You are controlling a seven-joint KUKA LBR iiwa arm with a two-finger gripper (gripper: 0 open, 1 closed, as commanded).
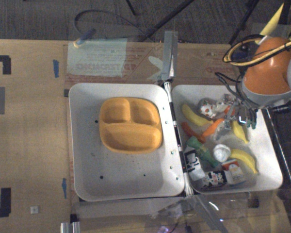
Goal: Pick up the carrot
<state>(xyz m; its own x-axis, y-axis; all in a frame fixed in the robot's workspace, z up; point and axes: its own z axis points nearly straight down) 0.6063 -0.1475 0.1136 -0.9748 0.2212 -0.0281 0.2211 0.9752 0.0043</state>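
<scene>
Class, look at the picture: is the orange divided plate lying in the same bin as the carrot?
No. The plate lies in the left bin, while the carrot lies in the right bin among other toy foods.
</scene>
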